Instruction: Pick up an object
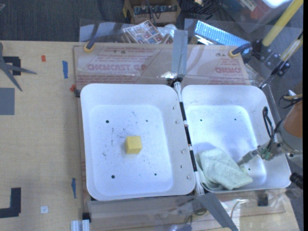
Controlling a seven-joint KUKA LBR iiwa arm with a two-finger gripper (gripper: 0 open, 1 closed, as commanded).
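A small yellow cube sits near the middle of the left bin. A crumpled pale green cloth lies at the front of the right bin, close to the divider. My gripper is low in the right bin's front right corner. It reaches in from the right edge, and its tip is just beside the cloth's right side. I see nothing held in it. Part of the grey arm with its orange band is visible at the right edge.
A clear panel with red lettering leans behind the bins, with yellow clamps at its corners. Boxes and cables lie beyond it. The wooden bench stretches left of the bins, with bits of tape on it.
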